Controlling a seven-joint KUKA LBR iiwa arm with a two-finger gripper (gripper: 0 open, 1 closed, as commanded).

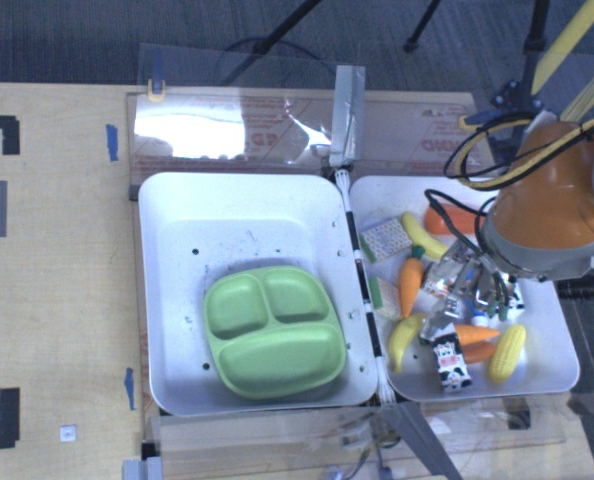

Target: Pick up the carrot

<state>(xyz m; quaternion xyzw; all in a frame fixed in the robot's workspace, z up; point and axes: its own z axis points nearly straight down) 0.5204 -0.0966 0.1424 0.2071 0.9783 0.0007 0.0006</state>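
Note:
The orange carrot (409, 282) stands on end in the right bin (557, 308), near its left wall. My gripper (443, 314) hangs low over the bin's middle, just right of the carrot and apart from it. Directly below the gripper is a small black-and-white toy (449, 364). A second orange piece (477, 340) lies partly hidden under the gripper's right side.
A yellow banana (404, 340) lies below the carrot, another yellow piece (418, 234) above it, and a corn cob (507, 353) at the right. A checkered item (382, 238) sits at the upper left. The left bin (167, 268) holds a green divided plate (273, 330).

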